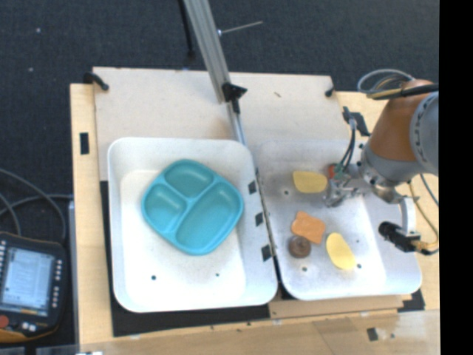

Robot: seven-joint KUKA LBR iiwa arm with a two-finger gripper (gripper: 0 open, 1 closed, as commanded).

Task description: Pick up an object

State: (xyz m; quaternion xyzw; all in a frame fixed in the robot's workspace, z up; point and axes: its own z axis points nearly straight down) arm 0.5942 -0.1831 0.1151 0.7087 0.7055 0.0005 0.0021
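Observation:
The right bin [392, 272] holds a pale yellow piece [309, 181] toward its back, an orange block [309, 227] in the middle, a small brown round piece [299, 247] just in front of the block, and a yellow oval piece [340, 251] to their right. My gripper [336, 196] hangs low over the right bin, just right of the pale yellow piece and above the orange block. Nothing shows between its fingers.
The left bin [133, 272] carries a teal divided plate [193, 205]. A grey metal post [211, 46] slants up from the back between the two bins. The bench edge runs along the front.

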